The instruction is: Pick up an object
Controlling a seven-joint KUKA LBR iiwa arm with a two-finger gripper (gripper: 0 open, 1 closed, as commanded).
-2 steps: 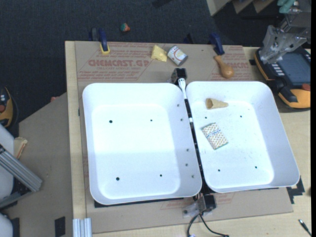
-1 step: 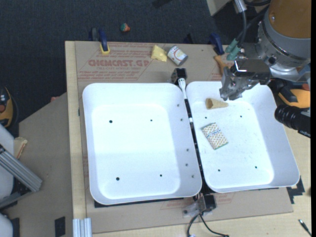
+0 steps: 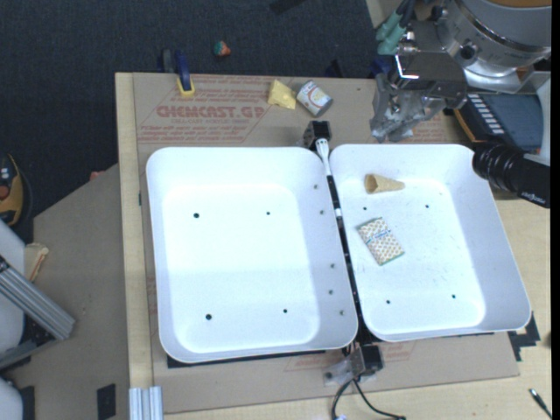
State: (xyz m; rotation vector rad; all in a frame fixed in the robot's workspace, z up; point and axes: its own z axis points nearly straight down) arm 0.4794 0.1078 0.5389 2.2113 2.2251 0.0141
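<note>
1. Camera view, bench: two shallow white bins sit side by side on a brown board printed with red lettering; the left bin (image 3: pixel 241 252) and the right bin (image 3: pixel 455 261) touch along a central seam fitted with a black clamp.
2. Camera view, arm: the grey arm (image 3: pixel 490 16) enters at the upper right and is cut off by the top and right edges, with part of its orange band visible at the top. The gripper (image 3: pixel 398 121) hangs over the board just beyond the far rim of the right bin.
3. End effector: the metal parts blur together against the board. Whether it is open or closed cannot be told, and nothing can be made out in its grasp.
4. Task objects: a small tan cone-shaped piece (image 3: pixel 382 183) lies near the far rim of the right bin. A small patterned rectangular packet (image 3: pixel 381 240) lies near that bin's left wall, tilted; its print is too fine to read.
5. Outside the bins: a yellow wedge (image 3: pixel 282 95) and a small grey-white box (image 3: pixel 314 98) lie on the board beyond the left bin.
6. Right edge: a black cylindrical device (image 3: pixel 512 171) overhangs the right bin's far corner, partly cut off.
</note>
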